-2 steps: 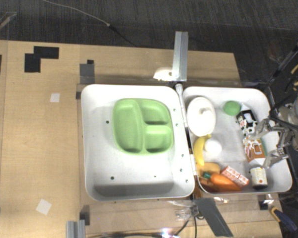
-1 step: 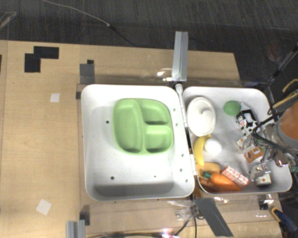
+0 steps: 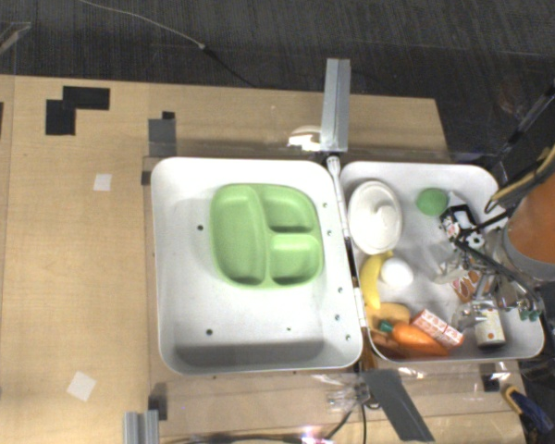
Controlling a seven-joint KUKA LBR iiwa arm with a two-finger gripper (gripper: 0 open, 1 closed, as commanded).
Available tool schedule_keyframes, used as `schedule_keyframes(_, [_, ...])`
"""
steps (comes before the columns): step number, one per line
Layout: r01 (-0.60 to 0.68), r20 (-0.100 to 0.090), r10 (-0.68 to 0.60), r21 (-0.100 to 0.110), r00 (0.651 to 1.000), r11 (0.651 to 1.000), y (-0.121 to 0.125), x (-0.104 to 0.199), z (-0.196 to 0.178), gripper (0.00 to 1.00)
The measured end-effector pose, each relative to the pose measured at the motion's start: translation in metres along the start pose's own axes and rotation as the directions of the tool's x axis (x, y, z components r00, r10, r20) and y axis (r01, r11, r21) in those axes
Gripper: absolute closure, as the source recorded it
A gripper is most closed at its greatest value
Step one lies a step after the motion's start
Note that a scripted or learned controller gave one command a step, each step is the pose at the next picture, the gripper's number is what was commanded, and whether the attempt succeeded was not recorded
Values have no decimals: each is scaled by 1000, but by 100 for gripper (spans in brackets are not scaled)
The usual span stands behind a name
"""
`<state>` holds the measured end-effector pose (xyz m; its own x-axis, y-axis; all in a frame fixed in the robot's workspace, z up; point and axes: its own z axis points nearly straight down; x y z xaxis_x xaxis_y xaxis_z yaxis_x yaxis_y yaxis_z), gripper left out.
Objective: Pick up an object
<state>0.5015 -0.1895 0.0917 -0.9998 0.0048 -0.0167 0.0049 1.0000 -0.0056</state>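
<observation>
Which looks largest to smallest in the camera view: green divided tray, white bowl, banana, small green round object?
1. green divided tray
2. white bowl
3. banana, partly hidden, so unsure against the bowl
4. small green round object

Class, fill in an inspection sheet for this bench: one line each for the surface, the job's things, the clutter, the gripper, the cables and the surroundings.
Surface: wooden bench bearing two white bins side by side, left bin and right bin.
Job's things: right bin holds a white bowl, green ball, white ball, banana, carrot and a small red-and-white packet. Left bin holds a green divided tray.
Clutter: black tape marks on the bench.
Gripper: gripper low over the right bin's right side; its grasp cannot be judged.
Cables: thin cable across the dark floor; wires along the arm.
Surroundings: dark carpet behind the bench.
</observation>
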Motion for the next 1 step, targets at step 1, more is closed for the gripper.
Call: schedule_keyframes(1, [-4,8,4,1,1000,1000,0,6,0,0])
